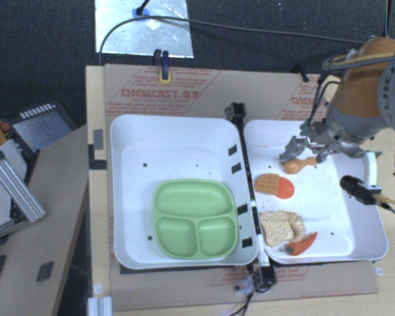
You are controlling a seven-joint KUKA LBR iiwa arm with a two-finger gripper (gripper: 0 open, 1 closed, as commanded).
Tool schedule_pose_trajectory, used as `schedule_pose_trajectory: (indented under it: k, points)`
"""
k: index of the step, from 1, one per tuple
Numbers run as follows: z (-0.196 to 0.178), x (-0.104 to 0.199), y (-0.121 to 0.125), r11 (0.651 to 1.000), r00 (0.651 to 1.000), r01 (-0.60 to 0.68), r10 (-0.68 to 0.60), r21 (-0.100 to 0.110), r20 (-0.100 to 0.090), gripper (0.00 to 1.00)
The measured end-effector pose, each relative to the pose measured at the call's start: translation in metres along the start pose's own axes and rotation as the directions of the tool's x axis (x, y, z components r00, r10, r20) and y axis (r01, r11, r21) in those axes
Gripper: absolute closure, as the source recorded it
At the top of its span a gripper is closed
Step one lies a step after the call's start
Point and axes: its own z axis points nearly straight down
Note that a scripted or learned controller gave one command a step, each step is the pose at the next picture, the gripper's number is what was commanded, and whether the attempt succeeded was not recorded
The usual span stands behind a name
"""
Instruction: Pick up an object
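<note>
The arm (372, 91) reached in over the right bin (365, 232), and its hand (301, 151) sat low at that bin's upper middle. Just beneath the grey fingers lay a small tan object (299, 164), shaped like a drumstick: a rounded bulb at its left end and a thin stem running up to the right. Its long axis lay roughly left to right, tilted slightly, with the stem end pointing toward the arm's wrist. Whether the fingers stood wide or narrow, I could not tell; they overlapped the tan piece, and a grasp could not be made out.

Below the tan object, nearer the divider between the bins, lay a waffle-patterned orange piece (268, 184) touching a red-orange disc (286, 189). Further below it rested a pale cracker-like slab (276, 226) with a knobbly beige piece (295, 224) beside it, and a red pepper shape (304, 243) at the bin's lower part. The left bin (135, 176) held a green divided tray (194, 217). Both bins sat on the desk (95, 110).
</note>
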Motion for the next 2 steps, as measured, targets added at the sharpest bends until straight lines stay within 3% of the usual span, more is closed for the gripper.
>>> schedule_pose_trajectory:
  k: [1,2]
  points:
    - [-0.006,0.0,0.003,1.0,1.0,0.002,-0.002,-0.012,0.002,0.0]
    - [0.047,0.008,-0.003,1.0,1.0,0.0,0.0,-0.007,0.001,0.0]
